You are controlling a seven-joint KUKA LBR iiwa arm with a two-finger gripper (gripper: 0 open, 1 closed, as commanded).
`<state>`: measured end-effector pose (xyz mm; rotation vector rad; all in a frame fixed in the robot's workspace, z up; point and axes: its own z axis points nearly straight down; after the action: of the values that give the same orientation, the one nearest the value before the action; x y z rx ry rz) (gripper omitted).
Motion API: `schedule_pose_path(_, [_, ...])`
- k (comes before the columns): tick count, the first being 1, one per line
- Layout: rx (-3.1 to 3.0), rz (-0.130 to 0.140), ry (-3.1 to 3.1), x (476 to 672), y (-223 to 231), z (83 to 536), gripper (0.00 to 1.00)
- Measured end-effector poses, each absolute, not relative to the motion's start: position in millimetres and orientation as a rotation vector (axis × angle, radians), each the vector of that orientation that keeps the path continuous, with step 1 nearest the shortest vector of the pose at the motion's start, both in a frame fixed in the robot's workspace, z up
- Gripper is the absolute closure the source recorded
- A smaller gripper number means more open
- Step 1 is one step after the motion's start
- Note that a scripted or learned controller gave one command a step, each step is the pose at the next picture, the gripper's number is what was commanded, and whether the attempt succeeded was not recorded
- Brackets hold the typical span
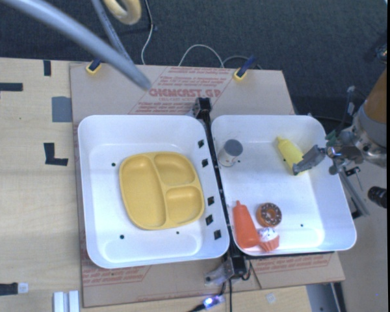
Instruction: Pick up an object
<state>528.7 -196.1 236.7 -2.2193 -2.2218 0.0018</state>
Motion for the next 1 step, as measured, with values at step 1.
schedule_pose_path(1, [-2.217,0.006,-2.218,525.6,-201.9,174.7,0.00])
